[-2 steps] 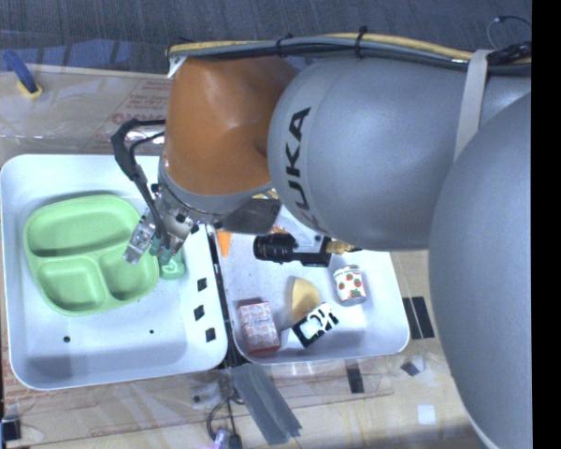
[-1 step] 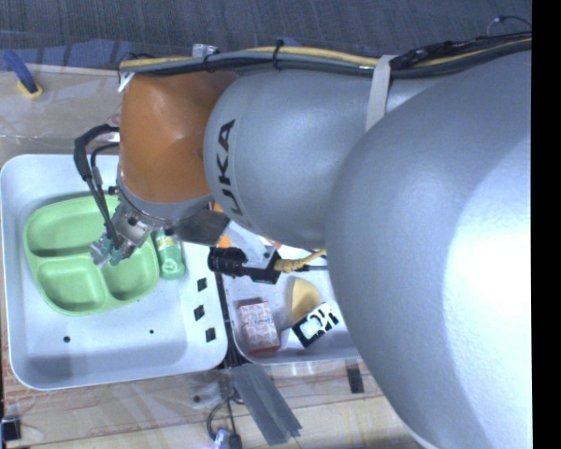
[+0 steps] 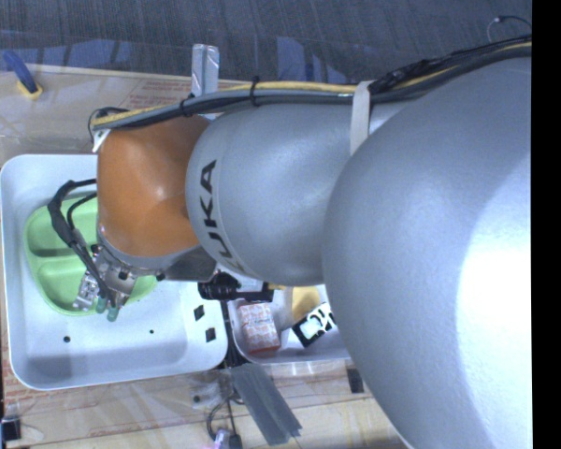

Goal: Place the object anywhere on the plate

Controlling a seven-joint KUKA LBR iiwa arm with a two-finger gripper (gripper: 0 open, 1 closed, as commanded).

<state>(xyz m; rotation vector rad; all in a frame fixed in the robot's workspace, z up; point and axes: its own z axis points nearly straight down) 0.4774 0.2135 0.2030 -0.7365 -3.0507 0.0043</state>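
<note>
Arm: bulky grey KUKA casing with an orange band, reaching in from 3 o'clock and covering most of the bench; smooth, glossy shell.
Gripper: small metal-and-cable assembly below the orange band, hanging over the plate's 5 o'clock edge. Its state: cannot tell, as the tip is too small and cluttered to read.
Plate: lime-green plastic, rounded, with raised dividers forming compartments; sits in the left bin toward 9 o'clock, part of it hidden under the wrist.
Left bin: shallow white plastic tray, matte, rounded corners, a few dark specks on its floor.
Right bin: only a sliver of rim at 6 o'clock beneath the arm.
Object: likely the small pinkish speckled block lying in the right bin, rectangular, long axis running roughly 12 to 6.
Key relation: the block lies toward 3 o'clock from the gripper, well apart, across the wall between the bins; nothing visible between gripper and plate reads as a carried item.
Other items: a black-and-white patterned piece and a pale yellow shape just beside the block.
Judgement: object appears not yet on the plate.
</note>
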